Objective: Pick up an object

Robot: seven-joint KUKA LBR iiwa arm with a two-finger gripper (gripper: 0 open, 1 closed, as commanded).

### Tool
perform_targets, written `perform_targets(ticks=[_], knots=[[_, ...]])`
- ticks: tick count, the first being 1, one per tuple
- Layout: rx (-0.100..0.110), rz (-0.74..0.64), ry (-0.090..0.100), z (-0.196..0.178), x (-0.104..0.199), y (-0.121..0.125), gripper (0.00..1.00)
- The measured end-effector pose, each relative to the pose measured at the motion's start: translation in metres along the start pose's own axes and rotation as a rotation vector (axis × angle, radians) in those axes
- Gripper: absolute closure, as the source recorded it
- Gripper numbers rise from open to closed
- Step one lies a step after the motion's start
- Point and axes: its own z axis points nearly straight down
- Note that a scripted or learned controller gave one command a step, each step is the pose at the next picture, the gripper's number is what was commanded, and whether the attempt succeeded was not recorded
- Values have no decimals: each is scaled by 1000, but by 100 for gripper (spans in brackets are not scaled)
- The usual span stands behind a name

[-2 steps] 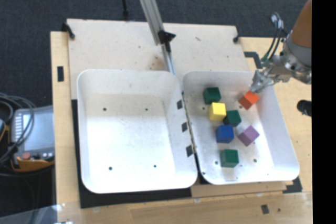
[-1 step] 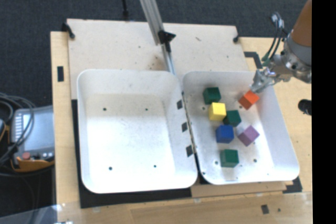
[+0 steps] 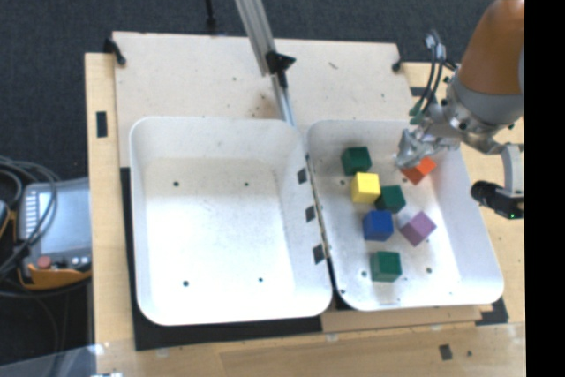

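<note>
The right bin point(image 3: 472, 265) holds several small blocks: a dark green cube point(image 3: 357, 160), a yellow cube point(image 3: 365, 187), a second dark green block point(image 3: 391, 199), a blue cube point(image 3: 378, 225), a purple cube point(image 3: 418, 228) and a green cube point(image 3: 385, 265). An orange block point(image 3: 420, 170) sits right under my gripper point(image 3: 412, 156), at the bin's upper right. The grey arm with its orange band point(image 3: 494, 49) comes in from the right. The gripper's tip touches or overlaps the orange block.
The left bin point(image 3: 221, 221) lies beside the right one, a raised divider point(image 3: 313, 207) between them. A slanted metal pole point(image 3: 252, 4) rises behind the bins. A cable and a device point(image 3: 48, 229) lie off the bench at the left.
</note>
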Motion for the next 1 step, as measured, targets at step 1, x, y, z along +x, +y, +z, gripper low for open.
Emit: perform_targets(ticks=[1], knots=[[1,0,0,11,53,-12,100]])
